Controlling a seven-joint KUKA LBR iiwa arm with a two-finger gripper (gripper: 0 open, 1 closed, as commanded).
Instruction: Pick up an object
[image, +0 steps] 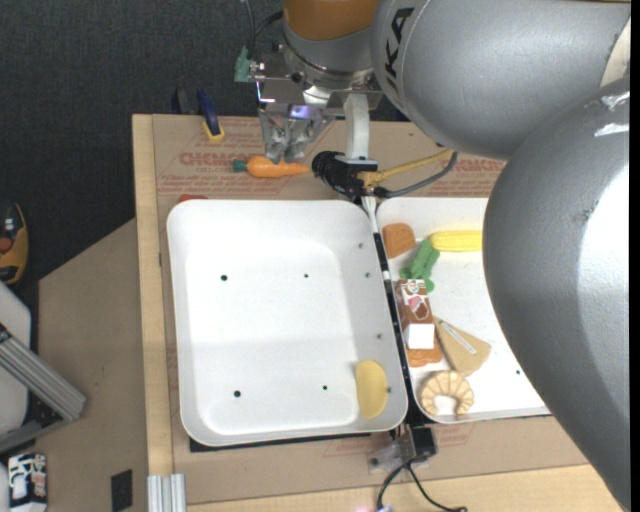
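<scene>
pincer (284, 148): grips carrot (272, 168) | beyond left bin (190, 300) far rim

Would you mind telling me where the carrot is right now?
The carrot lies outside both bins, on the cardboard beyond the left bin's far rim, directly under the gripper.

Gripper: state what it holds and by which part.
The gripper hangs directly over the toy carrot beyond the left bin. Its fingertips meet the carrot's middle, but an actual grip cannot be told.

Orange carrot (277, 168), white bins (200, 260), yellow corn (455, 241)
</scene>
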